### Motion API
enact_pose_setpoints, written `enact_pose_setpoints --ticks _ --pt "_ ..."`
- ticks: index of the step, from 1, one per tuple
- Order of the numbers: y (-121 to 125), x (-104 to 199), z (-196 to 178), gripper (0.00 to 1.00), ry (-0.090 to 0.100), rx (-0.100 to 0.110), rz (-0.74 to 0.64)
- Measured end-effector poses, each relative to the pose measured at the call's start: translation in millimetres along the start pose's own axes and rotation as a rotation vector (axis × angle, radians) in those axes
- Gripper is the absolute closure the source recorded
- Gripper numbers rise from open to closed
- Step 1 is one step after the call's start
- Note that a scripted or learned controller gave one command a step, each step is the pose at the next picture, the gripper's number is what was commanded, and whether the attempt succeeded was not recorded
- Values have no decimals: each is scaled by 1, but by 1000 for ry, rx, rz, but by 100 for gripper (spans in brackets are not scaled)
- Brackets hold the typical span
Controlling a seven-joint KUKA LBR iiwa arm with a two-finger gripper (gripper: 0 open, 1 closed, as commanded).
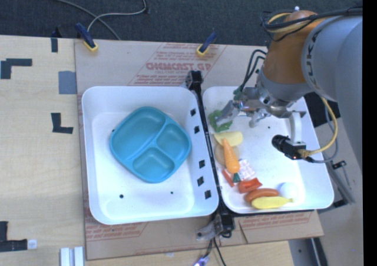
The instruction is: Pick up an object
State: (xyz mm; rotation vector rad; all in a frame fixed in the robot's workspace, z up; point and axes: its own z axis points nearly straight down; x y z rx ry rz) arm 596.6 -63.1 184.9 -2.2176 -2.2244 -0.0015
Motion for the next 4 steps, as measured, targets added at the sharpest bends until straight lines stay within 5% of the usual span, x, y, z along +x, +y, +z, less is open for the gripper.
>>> enact_pose_setpoints --ticks 1,2,3,4 --pt "-76 0 1 0 -1 2 2" --pt "-57 -32 97 0 -1 0 3" --pt "-57 -31 87 100 -1 0 2" --pt "-15 24 0 100 -1 -1 1"
